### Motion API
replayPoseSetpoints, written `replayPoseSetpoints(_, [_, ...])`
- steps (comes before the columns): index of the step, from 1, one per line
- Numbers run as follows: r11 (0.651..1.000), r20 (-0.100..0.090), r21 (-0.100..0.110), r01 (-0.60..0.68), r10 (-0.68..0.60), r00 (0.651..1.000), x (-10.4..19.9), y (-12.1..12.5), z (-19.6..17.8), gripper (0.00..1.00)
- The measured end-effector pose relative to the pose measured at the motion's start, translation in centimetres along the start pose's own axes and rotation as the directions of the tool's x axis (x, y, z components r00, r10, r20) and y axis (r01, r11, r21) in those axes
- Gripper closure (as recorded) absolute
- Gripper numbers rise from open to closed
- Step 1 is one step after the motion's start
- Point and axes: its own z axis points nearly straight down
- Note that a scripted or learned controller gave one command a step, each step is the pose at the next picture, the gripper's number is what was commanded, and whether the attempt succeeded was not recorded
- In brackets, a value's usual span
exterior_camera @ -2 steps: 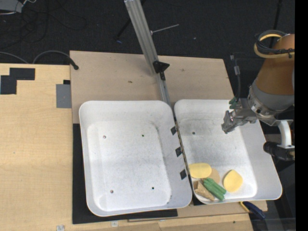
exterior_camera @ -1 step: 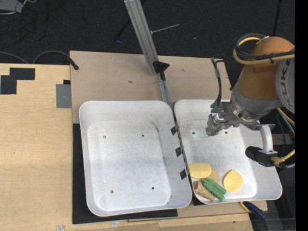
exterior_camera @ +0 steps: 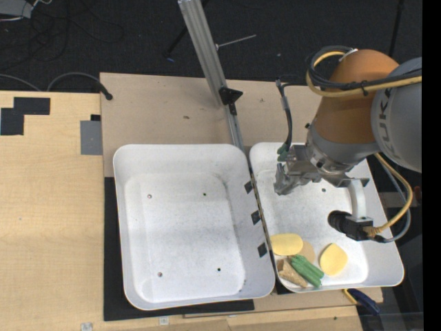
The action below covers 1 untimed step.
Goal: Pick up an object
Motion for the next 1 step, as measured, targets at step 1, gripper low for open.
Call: replayPoseSetpoints(1, [1.0, 0.001, 0.003, 0.0, 0.0, 1.0, 6.0, 0.07, 1.23, 1.0])
